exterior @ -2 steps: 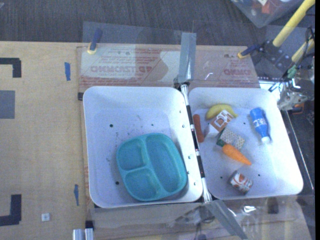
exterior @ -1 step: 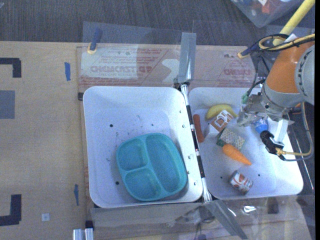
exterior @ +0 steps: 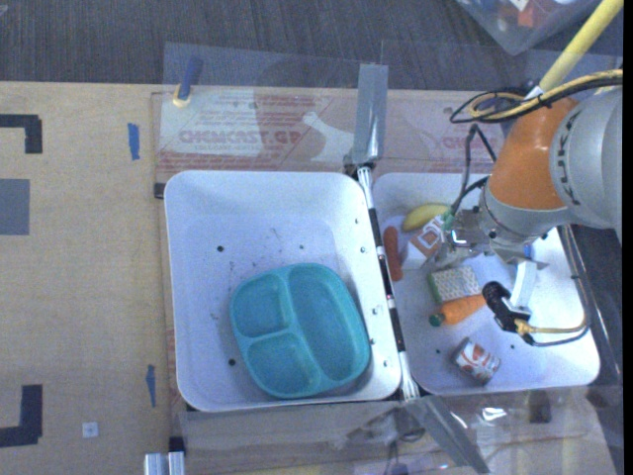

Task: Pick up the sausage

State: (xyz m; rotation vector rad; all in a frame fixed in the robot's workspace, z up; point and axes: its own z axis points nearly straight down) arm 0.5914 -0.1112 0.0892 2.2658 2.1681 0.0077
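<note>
Camera view gives you the sausage (exterior: 394, 252) lying in the right bin (exterior: 584, 364), tight against that bin's left wall and about halfway along it, a reddish-brown link with its long axis running along the wall, from the far edge toward the near edge. The gripper (exterior: 457, 246) sits to the sausage's right, toward the middle of the bin, low among the other items; you cannot tell from here how it is set. So the move turns on a short shift toward the left wall, and you would probably want the grasp closing across the link, though the wall leaves little room on that side. The arm comes in from the right edge with its orange band above the far right part of the bin and the wrist bent down. Close by lie a banana (exterior: 427, 214), a small carton (exterior: 430, 237), a green sponge (exterior: 453, 283), a carrot (exterior: 459, 311) and a can (exterior: 477, 360). The left bin (exterior: 198, 206) holds a teal divided plate (exterior: 300, 329).
</note>
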